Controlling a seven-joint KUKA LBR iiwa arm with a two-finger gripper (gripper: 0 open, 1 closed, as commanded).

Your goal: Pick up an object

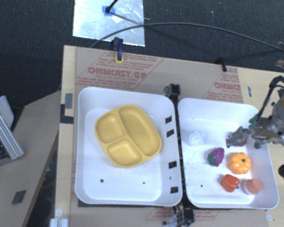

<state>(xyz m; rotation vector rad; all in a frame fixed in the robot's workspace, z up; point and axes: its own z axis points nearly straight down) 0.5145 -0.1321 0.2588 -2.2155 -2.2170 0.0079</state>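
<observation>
The likeliest target, the purple grape toy (pixel 216 156), sits mid right bin (pixel 194 196) w/ an orange pumpkin (pixel 240 163) just beside it at 3 o'clock, a red pepper (pixel 229 182) near at 5 and a white lump (pixel 195 138) near at 10. The gripper (pixel 237 138) hovers apart from it at about 1 o'clock, nothing visibly in it; can't tell if it's spread or closed. Risk, imo: toys are crowded, so a descent there could clip the pumpkin & shove the grape off, or close on nothing.
</observation>
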